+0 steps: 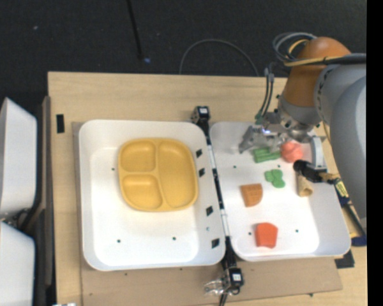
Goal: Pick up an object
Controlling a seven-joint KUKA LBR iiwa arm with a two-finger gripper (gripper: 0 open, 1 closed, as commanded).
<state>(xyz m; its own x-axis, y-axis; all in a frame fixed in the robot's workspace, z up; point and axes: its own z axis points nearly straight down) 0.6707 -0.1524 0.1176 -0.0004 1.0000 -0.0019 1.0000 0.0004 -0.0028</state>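
Two white bins sit side by side on the bench; the left bin [96,234] carries a yellow divided plate [157,173], and the right bin [319,234] holds the loose pieces. The gripper [263,136] hangs low over the right bin's far edge, near its far left corner. Whether its jaws are spread or pressed together cannot be told from this slant, and nothing is seen between them.

Closest to it is a green block [265,155], just on the near side of the gripper, its long axis running roughly along the far edge. A pink ball [292,150] lies beside that block toward the right edge. Further toward the near edge are a green lump [275,178], an orange block [251,194] and a red block [265,234]. A likely pick is the green block, needing a short shift toward the near edge and jaws closing across its narrow width.
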